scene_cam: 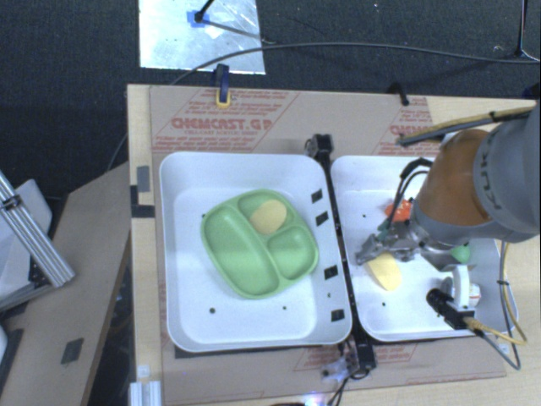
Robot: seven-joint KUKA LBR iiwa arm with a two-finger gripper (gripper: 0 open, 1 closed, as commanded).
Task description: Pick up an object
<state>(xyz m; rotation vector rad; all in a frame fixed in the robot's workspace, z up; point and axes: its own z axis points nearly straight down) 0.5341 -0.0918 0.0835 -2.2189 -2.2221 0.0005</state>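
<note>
A small pale yellow object [385, 271] lies flat in the right bin [372, 315], touching or just under the gripper [378, 250], toward the bin's near side.

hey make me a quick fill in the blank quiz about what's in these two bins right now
1. The green divided plate lies in the ____ bin as the camera sees it.
2. A yellow item rests in one of the plate's ____.
3. The yellow piece in the right bin lies just below the ____.

Missing words: left; compartments; claw
</note>
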